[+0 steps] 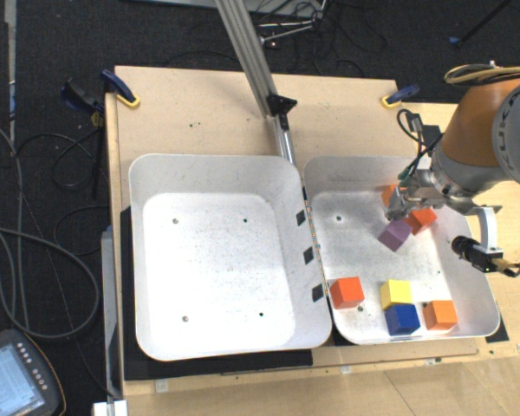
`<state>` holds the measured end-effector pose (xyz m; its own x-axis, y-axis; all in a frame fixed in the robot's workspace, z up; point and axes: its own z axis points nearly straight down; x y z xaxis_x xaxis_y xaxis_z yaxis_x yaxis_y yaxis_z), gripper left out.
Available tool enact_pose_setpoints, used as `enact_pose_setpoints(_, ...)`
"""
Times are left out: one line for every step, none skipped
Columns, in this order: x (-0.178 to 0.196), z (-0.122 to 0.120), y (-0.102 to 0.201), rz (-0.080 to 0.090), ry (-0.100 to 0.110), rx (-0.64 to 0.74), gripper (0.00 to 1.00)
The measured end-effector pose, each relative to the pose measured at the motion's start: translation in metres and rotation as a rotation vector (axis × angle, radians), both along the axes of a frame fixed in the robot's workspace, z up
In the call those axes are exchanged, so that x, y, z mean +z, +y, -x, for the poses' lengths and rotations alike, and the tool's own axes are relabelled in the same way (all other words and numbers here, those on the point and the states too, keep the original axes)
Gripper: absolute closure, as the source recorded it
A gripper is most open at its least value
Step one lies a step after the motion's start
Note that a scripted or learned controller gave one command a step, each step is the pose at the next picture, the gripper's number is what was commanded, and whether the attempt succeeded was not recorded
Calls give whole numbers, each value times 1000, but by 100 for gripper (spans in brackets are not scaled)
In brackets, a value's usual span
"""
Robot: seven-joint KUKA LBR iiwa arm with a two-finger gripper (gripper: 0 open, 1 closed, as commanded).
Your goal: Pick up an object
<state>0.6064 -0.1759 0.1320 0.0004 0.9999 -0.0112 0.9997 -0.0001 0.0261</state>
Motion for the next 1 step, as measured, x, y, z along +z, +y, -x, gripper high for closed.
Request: enact_pose_setpoints(52,3,-9,-8,19,0,100)
